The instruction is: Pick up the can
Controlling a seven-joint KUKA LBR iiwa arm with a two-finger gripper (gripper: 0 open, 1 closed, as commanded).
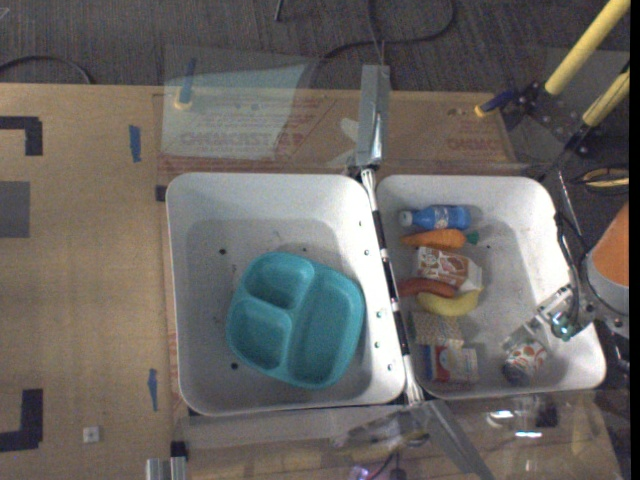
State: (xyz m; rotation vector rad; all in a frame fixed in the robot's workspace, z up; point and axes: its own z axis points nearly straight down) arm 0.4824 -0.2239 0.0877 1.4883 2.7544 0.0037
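the gripper [562,318], pale metal, hangs at the right bin's [540,196] right wall; whether it is apart or together i cannot tell. the can [524,360] lies just beside it, below and left, cylindrical, shiny-ended, on the smooth white bin floor. a yellow banana [452,305] curves mid-bin. the left bin [200,208] bears a glossy teal divided tray [295,318]. tan wooden bench [80,298], grey carpet [150,13] beyond.

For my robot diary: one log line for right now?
end effector: beside can | can: right bin, not held | teal tray: left bin
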